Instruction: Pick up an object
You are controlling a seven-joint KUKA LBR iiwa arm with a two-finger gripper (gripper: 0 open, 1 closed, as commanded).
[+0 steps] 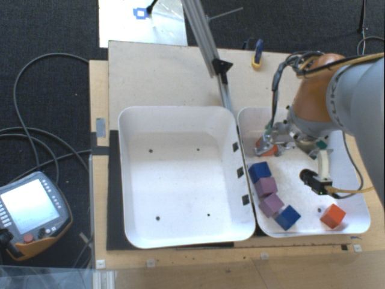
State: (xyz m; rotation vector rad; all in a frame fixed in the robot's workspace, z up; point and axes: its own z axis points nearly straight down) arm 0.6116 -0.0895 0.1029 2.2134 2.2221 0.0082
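In the right bin, smooth hard-edged blocks lie nearest, an orange cube, a blue cube and two purple blocks, while farther back the gripper has its jaws pinching a small orange block.

A robot arm with a smooth, rounded light-grey casing. Above the wrist sits a bulbous orange band. Thin black cables loop along the wrist, and a pale yellowish cable curves beneath it. The gripper is a cluster of silver metal parts, with a small teal piece and a black fitting nearby.
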